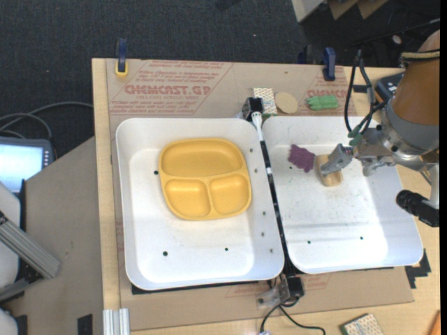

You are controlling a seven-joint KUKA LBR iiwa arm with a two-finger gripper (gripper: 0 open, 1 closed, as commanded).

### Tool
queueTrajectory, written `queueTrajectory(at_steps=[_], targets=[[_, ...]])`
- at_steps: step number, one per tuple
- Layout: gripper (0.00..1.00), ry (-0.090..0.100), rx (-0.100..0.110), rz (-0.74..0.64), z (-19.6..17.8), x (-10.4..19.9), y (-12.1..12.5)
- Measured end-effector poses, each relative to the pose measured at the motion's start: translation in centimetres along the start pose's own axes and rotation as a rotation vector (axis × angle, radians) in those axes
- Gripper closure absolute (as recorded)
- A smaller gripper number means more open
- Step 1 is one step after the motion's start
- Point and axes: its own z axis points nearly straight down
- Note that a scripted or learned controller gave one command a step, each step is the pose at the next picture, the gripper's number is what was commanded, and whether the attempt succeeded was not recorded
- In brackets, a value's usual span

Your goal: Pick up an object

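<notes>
In the right bin a small tan block lies near the back, and a purple piece sits just to its left, a short gap away. My gripper reaches in from the right and hangs right over the tan block, covering its top edge. Whether it touches the block is hidden from this angle. The grey arm with its orange band stands over the bin's right rear corner.
The left bin holds a yellow divided plate. Behind the bins on the bench lie a tan disc, a green piece and a small patterned card. A black divider strip runs between the bins.
</notes>
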Motion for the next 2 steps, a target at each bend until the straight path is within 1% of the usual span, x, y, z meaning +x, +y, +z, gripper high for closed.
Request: queueTrajectory(at_steps=[1, 2], targets=[[0.00, -0.004, -0.012, -0.003, 8.5, -2.3, 10.1], [0.00, 0.000, 0.003, 0.004, 15.9, -6.2, 10.0]])
